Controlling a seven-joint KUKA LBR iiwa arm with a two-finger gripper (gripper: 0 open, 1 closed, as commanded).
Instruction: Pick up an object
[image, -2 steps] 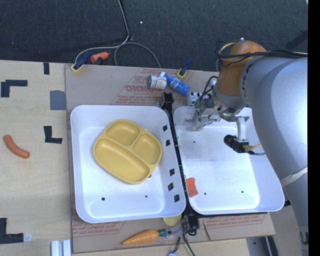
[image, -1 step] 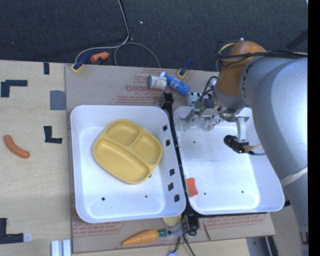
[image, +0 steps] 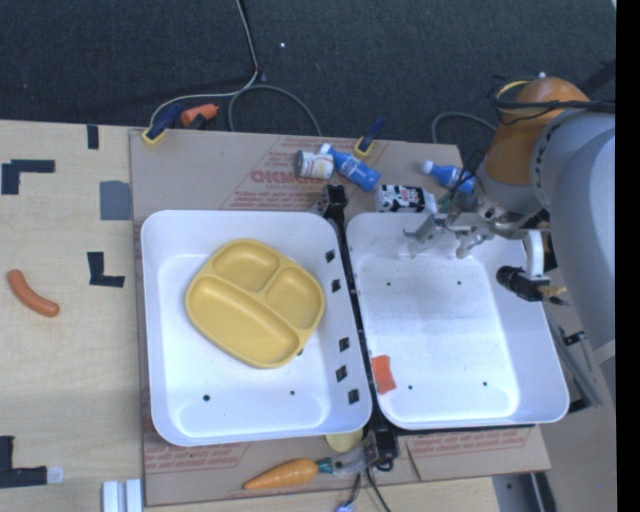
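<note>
Near edge, outside the bins: orange plastic toy carrot (image: 283, 474) lying on the brown cardboard sheet (image: 250, 180), long axis roughly left-right, tip pointing left, green stem end toward the right. Just right of it, a dark clamp and cable cluster (image: 372, 455) at the seam between the bins.

Right shallow white bin (image: 520, 400): small orange-red flat rectangular piece (image: 383, 374) near its left wall, toward the near side, long axis running near-far with a slight tilt. Only loose thing I can make out in that bin.

Left shallow white bin (image: 170, 400): yellow plastic divided plate with three compartments (image: 255, 301), sitting flat, rotated diagonally, roughly centred. Nothing in its compartments.

Row of small black clips (image: 342, 345) along the divide between the bins.

Off to the left on the wooden bench (image: 60, 350): orange toy sausage (image: 33, 293), angled, well apart from both bins.

Far side: two-finger gripper (image: 440, 238) hangs over the far edge of the right bin, fingers spread apart, nothing between them. Grey arm with its orange band (image: 535, 120) comes in from the right.

Behind the bins on the cardboard: white and blue bottle (image: 340, 165) on its side, black-and-white patterned carton (image: 402, 198), blue-capped item (image: 447, 175) near the wrist, orange-handled clamp (image: 180, 120) at the far left corner.
</note>
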